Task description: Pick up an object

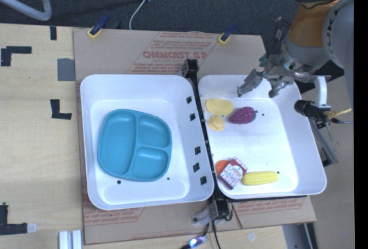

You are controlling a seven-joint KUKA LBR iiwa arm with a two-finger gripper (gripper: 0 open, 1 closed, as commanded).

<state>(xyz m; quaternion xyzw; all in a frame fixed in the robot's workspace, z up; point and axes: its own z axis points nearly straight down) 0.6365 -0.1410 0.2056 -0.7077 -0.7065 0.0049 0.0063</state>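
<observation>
Nearest me, at the front of the right bin [310, 182], lie a yellow corn cob [260, 177] and a red-and-white packet [232, 174], with something orange [221, 166] tucked against the packet's left side. In the left bin [92, 89] sits a blue divided plate [135, 145] with 3 compartments, nothing on it.

Further back in the right bin, a purple bunch of grapes [242, 115] lies just beside a pale yellow piece [219, 106], and a smaller yellow bit [216, 122] touches that one's lower edge.

Beyond those, the gripper [260, 85] hangs over the far edge of the right bin with its 2 fingers spread wide and nothing between them. It sits above and a little right of the grapes, apart from every object.

The likely trouble, as I judge it: the grapes and the 2 yellow pieces are crowded together, so a descent toward them could catch 2 things or nudge 1 aside. The grapes look rounded and may roll out of a pinch. Being so near the back wall, a finger might also strike the rim.
</observation>
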